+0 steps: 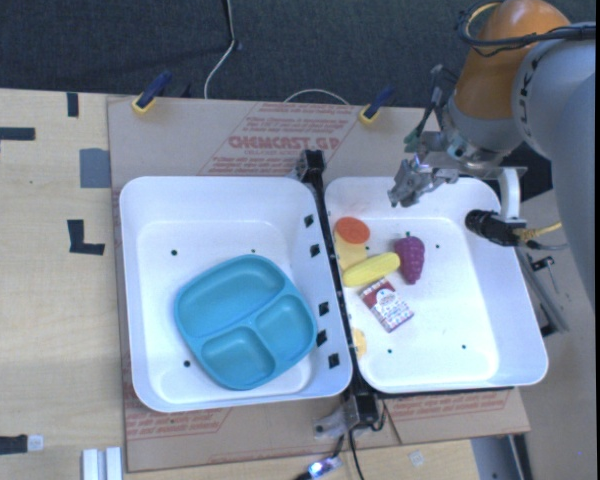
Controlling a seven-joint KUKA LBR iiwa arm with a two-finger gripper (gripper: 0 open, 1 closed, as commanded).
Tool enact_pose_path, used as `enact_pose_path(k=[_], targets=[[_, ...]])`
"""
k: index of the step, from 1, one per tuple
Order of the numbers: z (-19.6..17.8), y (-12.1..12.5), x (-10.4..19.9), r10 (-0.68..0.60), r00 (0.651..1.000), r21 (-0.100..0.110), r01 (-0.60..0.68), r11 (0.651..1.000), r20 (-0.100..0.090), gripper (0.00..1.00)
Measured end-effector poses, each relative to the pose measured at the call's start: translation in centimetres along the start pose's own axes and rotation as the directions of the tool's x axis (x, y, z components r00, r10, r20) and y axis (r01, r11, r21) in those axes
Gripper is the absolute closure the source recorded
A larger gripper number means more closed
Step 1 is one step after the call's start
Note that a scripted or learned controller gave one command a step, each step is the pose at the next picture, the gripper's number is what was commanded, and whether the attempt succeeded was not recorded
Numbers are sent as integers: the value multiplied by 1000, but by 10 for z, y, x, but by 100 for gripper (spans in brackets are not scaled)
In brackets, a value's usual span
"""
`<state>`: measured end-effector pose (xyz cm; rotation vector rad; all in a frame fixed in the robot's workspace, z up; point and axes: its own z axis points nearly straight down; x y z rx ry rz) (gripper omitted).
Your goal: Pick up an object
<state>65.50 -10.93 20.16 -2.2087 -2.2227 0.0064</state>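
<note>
The end effector (408, 190) is seen above the far left part of the right bin (500, 353), carried by the grey arm (565, 88) with its orange band (500, 58) reaching in from the right; whether it is open or closed cannot be told, and nothing is seen held in it. Just near of it, in the left half of that bin, a small cluster of objects is laid out: an orange round piece (352, 230) is placed close to the dividing wall, a yellow banana-shaped piece (370, 267) is laid just near of it and touching it, a purple grape-like piece (411, 257) is set at the banana's right end, and a small red carton (387, 305) is lain flat just near of the banana. A bit of yellow (358, 342) is glimpsed at the bin's left wall. In the left bin (150, 218), a blue divided plate (245, 320) is rested at a tilt in the near right part. Both bins are borne on a cardboard sheet (270, 138) on the table (40, 298).
</note>
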Motion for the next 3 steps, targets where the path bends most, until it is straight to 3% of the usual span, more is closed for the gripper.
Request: enact_pose_path(k=[3], targets=[[10, 4, 161, -1, 1000, 0, 1, 1000, 2, 100]])
